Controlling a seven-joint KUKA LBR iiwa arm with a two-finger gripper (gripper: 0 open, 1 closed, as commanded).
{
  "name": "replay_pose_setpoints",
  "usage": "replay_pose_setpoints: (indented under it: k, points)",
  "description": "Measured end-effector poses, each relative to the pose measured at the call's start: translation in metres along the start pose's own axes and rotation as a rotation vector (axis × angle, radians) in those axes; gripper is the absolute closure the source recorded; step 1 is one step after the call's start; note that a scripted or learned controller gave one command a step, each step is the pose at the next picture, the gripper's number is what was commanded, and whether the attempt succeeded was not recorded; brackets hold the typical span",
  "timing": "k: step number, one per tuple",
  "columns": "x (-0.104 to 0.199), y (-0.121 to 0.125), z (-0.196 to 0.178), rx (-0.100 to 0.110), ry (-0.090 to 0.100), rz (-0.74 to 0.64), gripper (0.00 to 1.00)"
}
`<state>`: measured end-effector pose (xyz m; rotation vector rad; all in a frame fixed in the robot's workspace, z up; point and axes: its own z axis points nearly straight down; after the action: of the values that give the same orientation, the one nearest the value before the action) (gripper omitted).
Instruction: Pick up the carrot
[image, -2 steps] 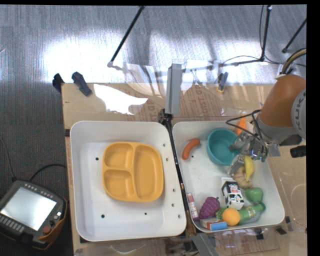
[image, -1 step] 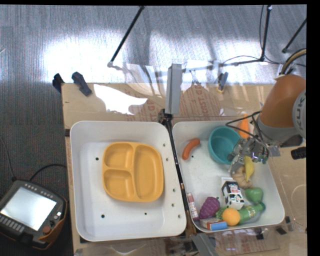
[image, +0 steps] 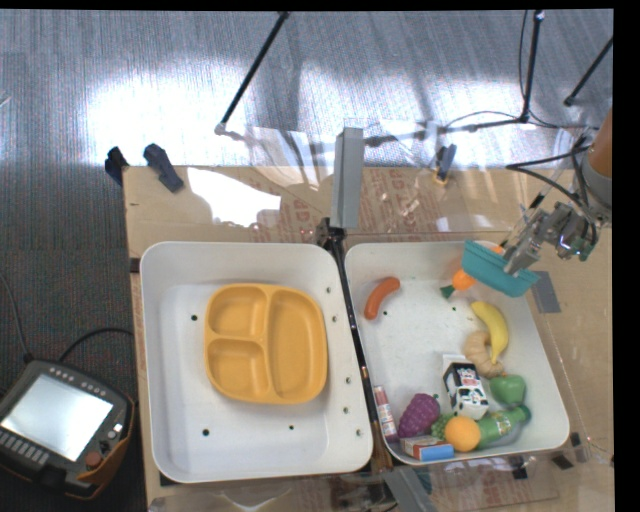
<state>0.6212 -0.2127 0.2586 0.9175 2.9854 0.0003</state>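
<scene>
Single fixed camera mounted above the surface (image: 250, 205), looking down at a slant; both bins (image: 160, 300) framed at moderate range, arm (image: 600, 160) entering from 3 o'clock.

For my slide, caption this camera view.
Tool over the right bin, beside a teal piece and the carrot; yellow tray in the left bin.

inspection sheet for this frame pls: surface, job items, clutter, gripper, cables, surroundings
Surface: two white bins, left bin and right bin, on a brown bench.
Job's things: carrot at the right bin's far edge, partly under a teal dish.
Clutter: yellow tray in left bin; sausage, banana, grapes, orange in right.
Gripper: gripper at the teal dish; grasp unclear.
Cables: black cables far right.
Surroundings: handheld screen on floor.
</scene>
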Motion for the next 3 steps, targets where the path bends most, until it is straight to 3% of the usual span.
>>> replay_pose_setpoints:
  k: [1,2,3]
  points:
    - [0.118,0.105,0.017,0.005,0.022,0.134,1.0]
    - [0.15,0.017,0.025,0.01,0.02,0.113,1.0]
    - [0.092,0.005,0.164,-0.001,0.002,0.15,1.0]
